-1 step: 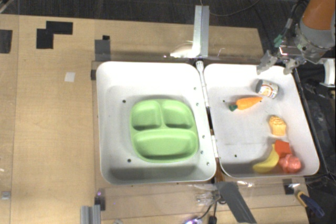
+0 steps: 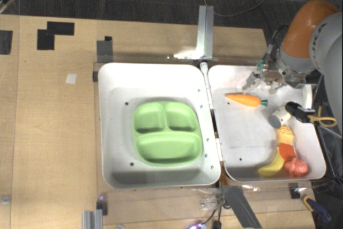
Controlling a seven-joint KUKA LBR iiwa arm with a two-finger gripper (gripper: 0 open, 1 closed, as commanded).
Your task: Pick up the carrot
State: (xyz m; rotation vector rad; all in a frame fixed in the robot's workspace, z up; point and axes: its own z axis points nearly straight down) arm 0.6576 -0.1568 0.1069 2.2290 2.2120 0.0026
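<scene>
An orange carrot (image 2: 243,100) with a green stub at its right end lies flat in the upper part of the right bin (image 2: 236,161). My gripper (image 2: 262,83) hangs just beyond the carrot and a little to its right, near the bin's far wall. Its fingers (image 2: 251,82) are spread apart with nothing between them. The gripper does not touch the carrot.
A green divided plate (image 2: 166,132) fills the middle of the left bin (image 2: 115,115). In the right bin's near right corner lie a yellow banana (image 2: 271,165), a red-orange toy (image 2: 287,149), a pink fruit (image 2: 297,168) and a small yellow piece (image 2: 285,133).
</scene>
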